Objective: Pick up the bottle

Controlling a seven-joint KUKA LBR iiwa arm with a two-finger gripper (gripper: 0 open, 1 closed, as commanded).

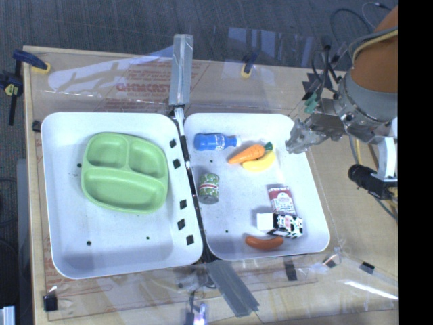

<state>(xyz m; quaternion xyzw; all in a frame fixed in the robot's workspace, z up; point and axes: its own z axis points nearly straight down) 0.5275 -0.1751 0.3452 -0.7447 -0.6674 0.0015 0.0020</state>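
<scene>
A small blue bottle [214,141] lies on its side at the far left of the right bin [230,239], its cap pointing right. My gripper [298,139] hovers over the bin's right rim, well to the right of the bottle, beyond the carrot. Nothing is seen between its fingers, and their state is unclear.
In the right bin lie a carrot [247,153] on a yellow banana [260,162], a green can [208,187], a red-brown carton [280,198], a cow-print carton [283,223] and a sausage [264,242]. The left bin [67,249] holds a green divided plate [126,172].
</scene>
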